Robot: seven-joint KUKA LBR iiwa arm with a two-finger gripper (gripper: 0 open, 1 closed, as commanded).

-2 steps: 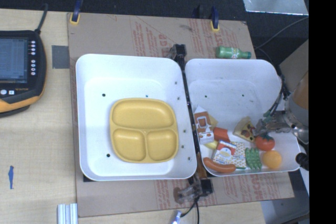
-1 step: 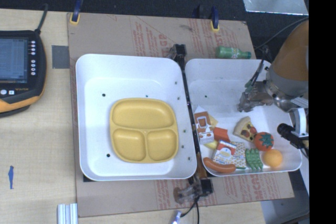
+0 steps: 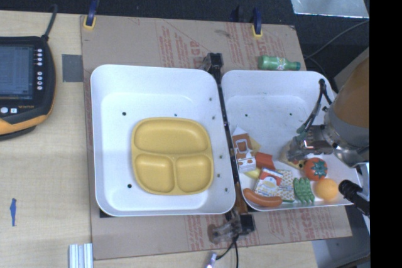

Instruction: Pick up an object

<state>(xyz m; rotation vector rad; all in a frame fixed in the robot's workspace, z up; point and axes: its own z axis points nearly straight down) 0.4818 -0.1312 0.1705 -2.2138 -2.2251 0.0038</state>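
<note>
Inside the right bin, the gripper hangs beside a tomato (finger state unclear); the cartons' print is unreadable.

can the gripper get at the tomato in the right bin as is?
Probably yes. The gripper hangs just up-left of the tomato, whose top is uncovered; the orange and a green item crowd its near side.

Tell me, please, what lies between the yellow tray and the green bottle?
In the camera view, between the yellow tray and the green bottle lie bare white bin floor and the rims where both bins meet.
</note>
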